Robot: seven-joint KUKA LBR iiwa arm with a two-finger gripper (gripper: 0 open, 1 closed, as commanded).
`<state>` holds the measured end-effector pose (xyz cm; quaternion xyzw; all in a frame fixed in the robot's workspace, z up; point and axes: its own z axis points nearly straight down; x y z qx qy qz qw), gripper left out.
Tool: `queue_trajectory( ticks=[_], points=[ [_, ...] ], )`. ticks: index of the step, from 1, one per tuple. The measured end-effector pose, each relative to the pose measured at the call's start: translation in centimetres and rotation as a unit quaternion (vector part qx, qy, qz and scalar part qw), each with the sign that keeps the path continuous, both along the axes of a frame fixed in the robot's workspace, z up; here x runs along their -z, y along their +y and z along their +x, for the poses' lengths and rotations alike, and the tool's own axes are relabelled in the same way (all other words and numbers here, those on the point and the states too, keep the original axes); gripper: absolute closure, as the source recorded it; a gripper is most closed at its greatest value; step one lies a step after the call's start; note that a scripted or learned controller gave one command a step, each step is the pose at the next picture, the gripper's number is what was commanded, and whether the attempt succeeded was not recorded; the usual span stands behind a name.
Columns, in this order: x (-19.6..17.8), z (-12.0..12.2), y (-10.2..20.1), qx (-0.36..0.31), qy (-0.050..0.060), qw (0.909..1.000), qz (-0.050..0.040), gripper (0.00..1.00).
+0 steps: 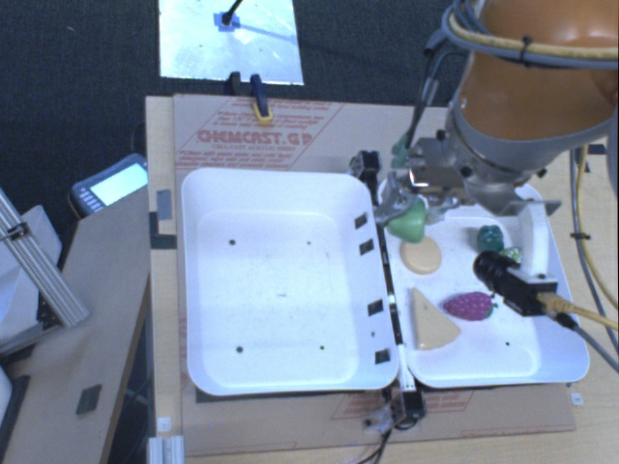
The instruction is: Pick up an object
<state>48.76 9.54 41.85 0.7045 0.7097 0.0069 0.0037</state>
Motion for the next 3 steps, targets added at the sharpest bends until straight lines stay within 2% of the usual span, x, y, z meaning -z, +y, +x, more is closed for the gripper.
queue_trajectory(
  ticks=[1, 2, 3],
  points=[
    [-12.4, -0.1, 2.1, 0.000, -0.001, 1.0000, 0.0005, 1.00],
    [7.9, -0.3, 3.5, 0.003, 0.015, 0.9999, -0.0043, 1.00],
    [6.0, 0.0, 3.4, 0.002, 0.006, 1.0000, -0.0014, 1.00]
  ],
)
